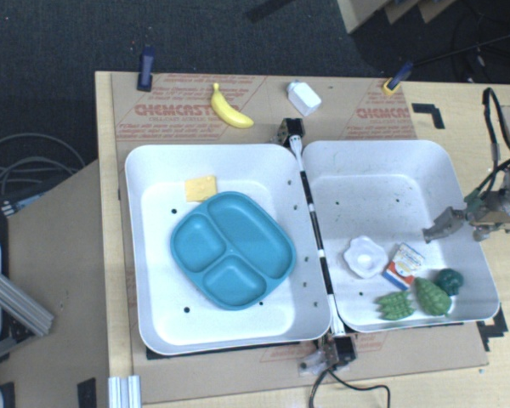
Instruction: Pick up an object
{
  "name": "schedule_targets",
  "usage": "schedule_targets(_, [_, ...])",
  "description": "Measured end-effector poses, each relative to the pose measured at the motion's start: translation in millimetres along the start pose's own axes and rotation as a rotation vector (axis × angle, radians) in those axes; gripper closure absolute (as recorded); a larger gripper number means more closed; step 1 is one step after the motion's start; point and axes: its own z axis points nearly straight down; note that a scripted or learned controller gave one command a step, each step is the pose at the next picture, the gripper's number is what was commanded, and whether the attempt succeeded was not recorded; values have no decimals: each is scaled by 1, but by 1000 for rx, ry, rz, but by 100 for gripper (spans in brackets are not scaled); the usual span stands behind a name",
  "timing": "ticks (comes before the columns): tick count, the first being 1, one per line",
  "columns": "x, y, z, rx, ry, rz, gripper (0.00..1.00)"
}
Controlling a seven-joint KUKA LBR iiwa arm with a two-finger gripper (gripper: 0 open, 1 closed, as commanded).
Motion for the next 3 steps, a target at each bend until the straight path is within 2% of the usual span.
schedule_targets(1, [42,61,95,4,3,-2,0])
schedule_targets(2, [57,143,23,-4,-1,-2,0])
schedule_targets(3, [-8,89,10,1,-1,1,0])
